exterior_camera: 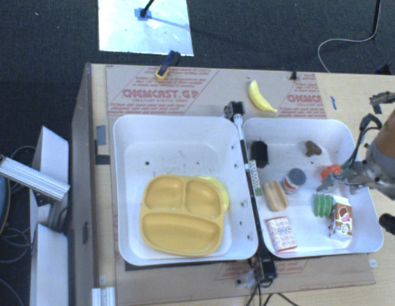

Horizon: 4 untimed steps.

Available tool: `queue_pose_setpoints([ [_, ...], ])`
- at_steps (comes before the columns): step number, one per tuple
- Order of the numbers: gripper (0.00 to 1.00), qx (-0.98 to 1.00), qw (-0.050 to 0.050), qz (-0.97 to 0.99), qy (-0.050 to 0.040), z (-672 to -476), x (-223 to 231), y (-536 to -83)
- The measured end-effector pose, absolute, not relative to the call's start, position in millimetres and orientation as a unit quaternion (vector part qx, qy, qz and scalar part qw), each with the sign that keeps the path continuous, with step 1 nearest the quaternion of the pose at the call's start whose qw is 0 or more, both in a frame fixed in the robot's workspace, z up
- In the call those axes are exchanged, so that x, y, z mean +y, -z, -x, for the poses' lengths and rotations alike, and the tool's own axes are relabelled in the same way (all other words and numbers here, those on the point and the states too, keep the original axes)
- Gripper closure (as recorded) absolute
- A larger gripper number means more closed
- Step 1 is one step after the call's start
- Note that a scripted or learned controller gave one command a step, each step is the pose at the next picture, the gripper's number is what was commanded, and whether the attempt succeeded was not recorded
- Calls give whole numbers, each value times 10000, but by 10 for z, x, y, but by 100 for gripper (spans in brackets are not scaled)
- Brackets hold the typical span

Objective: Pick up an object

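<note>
Crowding the right bin (350, 132) are several small objects, none of them lifted. A green ridged piece (323, 205) lies near the bin's right side, touching a small red-and-white carton (341, 218) just to its right. An orange piece (330, 171) sits above the green one. Toward the bin's middle: a small can with a grey top (292, 180), a hot-dog-like toy (274, 196) just left of it, and a red-and-white packet (280, 234) near the front wall. A black block (258, 153) rests by the left wall, a brown lump (312, 148) near the back.

Gripper (343, 178) hangs over the right side of this bin, close above the orange and green pieces. Whether its fingers are spread or pressed together I cannot tell; nothing is seen between them. Grey arm (385, 152) enters from the right edge.

Left bin (178, 132) holds a yellow divided tray (183, 214), three compartments, lying flat toward the front, with a second yellow piece peeking from under its right edge.

Behind the bins, on the cardboard sheet (185, 85), a yellow banana (260, 98) lies beyond the right bin's back left corner. A small yellow-and-dark tool (167, 65) rests at the sheet's back edge.
</note>
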<state>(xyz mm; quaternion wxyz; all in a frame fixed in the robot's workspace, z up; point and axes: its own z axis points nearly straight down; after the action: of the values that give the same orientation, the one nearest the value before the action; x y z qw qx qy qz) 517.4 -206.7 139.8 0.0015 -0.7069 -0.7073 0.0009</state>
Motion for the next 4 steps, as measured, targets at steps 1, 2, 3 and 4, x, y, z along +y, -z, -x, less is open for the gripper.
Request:
queue_pose_setpoints([
  [1,0,-7085,-1,7057,6,-5774,-1624,-838],
  [2,0,-7058,59,7083,-54,-6600,-2094,-818],
  [3,100,-7094,-34,7048,10,-6665,-2069,-969],
  [4,100,-7091,-7,7051,16,-6408,-1207,-1105],
])
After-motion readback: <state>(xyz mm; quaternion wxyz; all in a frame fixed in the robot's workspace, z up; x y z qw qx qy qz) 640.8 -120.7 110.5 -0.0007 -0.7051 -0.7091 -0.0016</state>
